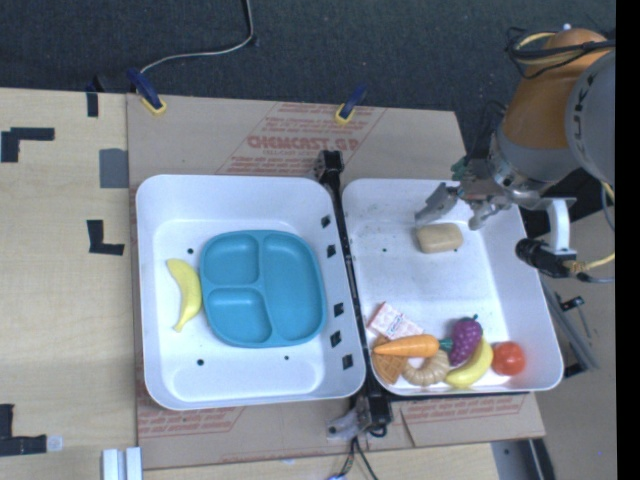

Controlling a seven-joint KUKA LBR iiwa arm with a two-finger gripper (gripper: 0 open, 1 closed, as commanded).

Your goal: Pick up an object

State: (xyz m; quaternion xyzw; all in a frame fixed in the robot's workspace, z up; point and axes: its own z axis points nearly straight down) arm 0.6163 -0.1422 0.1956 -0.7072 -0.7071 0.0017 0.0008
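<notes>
A small beige block (439, 238), probably a bread roll or sponge, is seen lying in the right bin (520, 298), near its far end. The claw (456, 208) is held just above it, its two fingers spread apart and nothing between them. The block is judged light, soft and easily squeezed; it is best taken across its short sides. The bin floor around it is smooth and bare, so room is ample.
</notes>
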